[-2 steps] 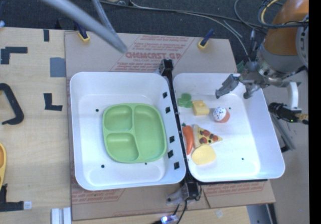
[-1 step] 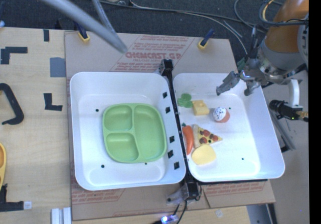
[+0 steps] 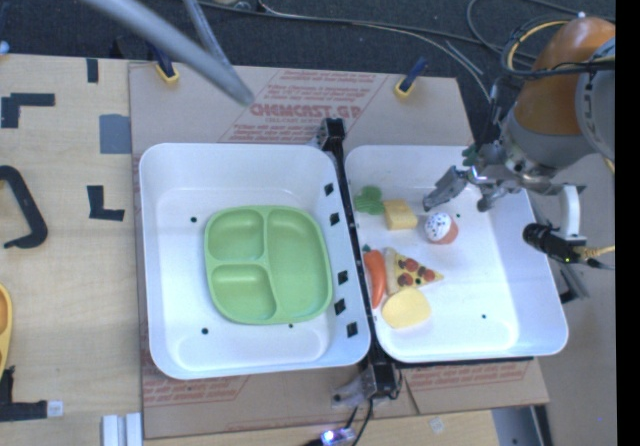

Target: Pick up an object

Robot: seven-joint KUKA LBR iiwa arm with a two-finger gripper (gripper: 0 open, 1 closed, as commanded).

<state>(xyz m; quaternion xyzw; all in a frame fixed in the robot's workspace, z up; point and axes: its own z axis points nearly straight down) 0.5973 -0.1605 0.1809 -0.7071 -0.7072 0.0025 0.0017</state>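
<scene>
We look down on two white bins side by side. The left bin [image 3: 160, 234] carries a green divided plate [image 3: 268, 264] near its middle. The right bin [image 3: 520, 324] gathers a small cluster of toy foods toward its nine o'clock side.

Within that cluster, a green piece [image 3: 369, 199] lies at about eleven o'clock, with a yellow block [image 3: 400, 215] just beside it at its four o'clock. A white-and-orange round object [image 3: 438, 227] sits at three o'clock of the block, close to it. Below, an orange carrot [image 3: 376, 275] lies along the bin's left wall, a pizza slice [image 3: 412, 271] rests just beside it at its three o'clock, and a pale yellow rounded piece [image 3: 405, 309] sits at six o'clock of the slice, touching or nearly touching it.

The arm enters from three o'clock, and the gripper [image 3: 462, 190] hovers over the right bin's upper part, at about one o'clock of the round object. Its fingers appear spread, one dark finger [image 3: 441, 193] angling toward the round object, and we see nothing between them.
</scene>
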